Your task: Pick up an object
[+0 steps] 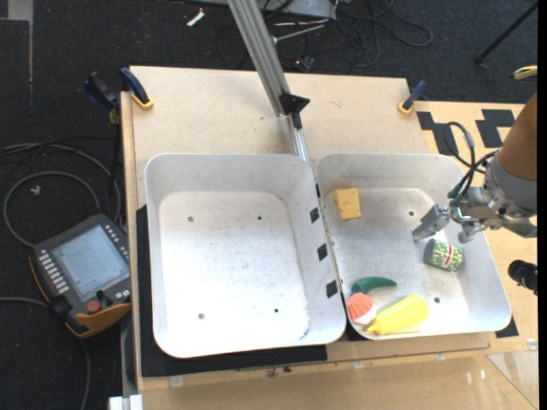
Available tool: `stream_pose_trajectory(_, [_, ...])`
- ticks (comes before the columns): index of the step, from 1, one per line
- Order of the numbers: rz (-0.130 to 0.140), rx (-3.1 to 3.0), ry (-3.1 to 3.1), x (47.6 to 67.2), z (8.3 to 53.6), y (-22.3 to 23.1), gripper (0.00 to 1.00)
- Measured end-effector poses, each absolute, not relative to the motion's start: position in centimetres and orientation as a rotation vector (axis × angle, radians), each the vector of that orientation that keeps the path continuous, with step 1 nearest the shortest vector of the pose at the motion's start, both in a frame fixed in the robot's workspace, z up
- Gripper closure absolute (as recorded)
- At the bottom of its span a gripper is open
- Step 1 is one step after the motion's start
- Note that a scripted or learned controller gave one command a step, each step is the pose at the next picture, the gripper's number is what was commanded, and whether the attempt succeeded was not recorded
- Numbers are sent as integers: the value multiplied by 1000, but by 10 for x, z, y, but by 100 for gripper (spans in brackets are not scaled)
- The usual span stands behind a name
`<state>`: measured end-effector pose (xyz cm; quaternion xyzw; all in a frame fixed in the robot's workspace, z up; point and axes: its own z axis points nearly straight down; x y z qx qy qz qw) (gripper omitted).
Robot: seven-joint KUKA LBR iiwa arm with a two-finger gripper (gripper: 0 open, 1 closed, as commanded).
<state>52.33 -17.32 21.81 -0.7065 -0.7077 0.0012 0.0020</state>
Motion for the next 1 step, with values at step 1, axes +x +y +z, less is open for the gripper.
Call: stream_pose_trajectory(1, [0,-2221,-2222,524,220,-173,0])
